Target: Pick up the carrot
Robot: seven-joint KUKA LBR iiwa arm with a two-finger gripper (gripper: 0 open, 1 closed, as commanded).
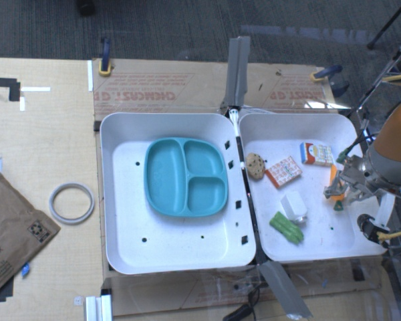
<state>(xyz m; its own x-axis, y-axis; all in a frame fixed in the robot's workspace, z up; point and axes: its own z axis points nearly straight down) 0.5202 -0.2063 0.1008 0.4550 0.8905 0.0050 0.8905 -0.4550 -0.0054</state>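
1. Carrot point(333, 176): a thin orange piece at the right side of the right bin point(307, 249), partly hidden by the gripper point(337, 194), which sits over its lower end; whether the fingers are apart or closed on it cannot be told.
2. Left of the gripper: white block point(294, 205), green vegetable point(287, 227), patterned packet point(283, 172), brown cookie point(255, 166); a small carton point(317, 154) lies above.
3. Left bin point(120, 199): teal divided plate point(186, 177).
4. Far left, on the bench: tape ring point(71, 202).
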